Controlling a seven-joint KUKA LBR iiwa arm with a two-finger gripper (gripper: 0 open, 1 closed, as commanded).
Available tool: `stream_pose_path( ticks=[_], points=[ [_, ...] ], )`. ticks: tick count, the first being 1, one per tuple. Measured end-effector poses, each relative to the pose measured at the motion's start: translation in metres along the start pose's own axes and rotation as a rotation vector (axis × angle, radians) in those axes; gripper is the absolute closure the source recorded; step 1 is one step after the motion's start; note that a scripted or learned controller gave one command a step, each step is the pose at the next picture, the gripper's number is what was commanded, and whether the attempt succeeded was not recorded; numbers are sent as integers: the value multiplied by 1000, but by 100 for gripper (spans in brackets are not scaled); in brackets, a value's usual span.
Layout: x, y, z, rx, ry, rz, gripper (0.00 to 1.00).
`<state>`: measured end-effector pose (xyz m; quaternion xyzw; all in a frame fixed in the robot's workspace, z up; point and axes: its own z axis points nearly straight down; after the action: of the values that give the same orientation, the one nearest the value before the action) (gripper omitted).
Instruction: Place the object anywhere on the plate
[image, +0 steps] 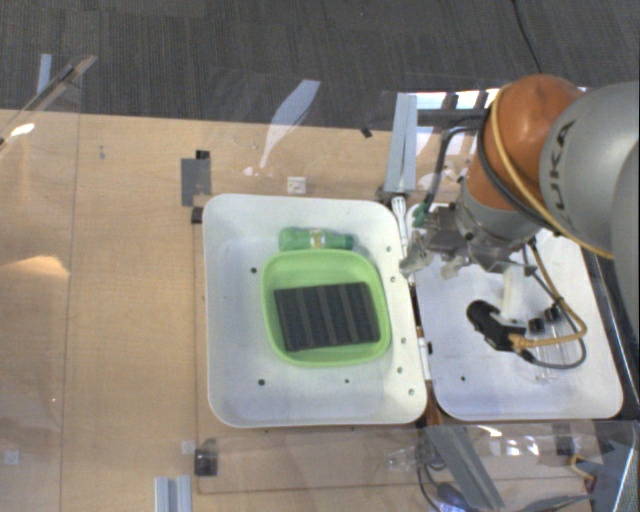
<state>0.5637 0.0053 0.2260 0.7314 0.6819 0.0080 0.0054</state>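
Pale wood forms the table (100, 300), on which two white bins are set side by side. The left bin (235, 380) holds a green plate (271, 300), and a dark ridged slab (327, 316) is seen across the plate's middle; whether this is a loose item or part of the plate cannot be told. A green bottle (312, 240), taken to be the task's thing, lies on its side in the same bin. It is just beyond the plate's far rim, touching it or nearly so, and is not yet on the plate. Its long axis runs left to right across the view, roughly parallel to that rim.

The end effector (425, 252) is held over the near-left part of the right bin (590, 390), close to the wall between the bins. Whether it is spread or pressed together cannot be told, and nothing is seen gripped in it. The bottle lies to its view-left at about the same depth, so a sideways reach over the dividing wall is judged to be needed, with the grip taken across the bottle's short axis.
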Motion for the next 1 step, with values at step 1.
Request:
stream_pose_path(
  ticks=[1],
  points=[
    [0,0,0,0,0,0,0]
  ],
)
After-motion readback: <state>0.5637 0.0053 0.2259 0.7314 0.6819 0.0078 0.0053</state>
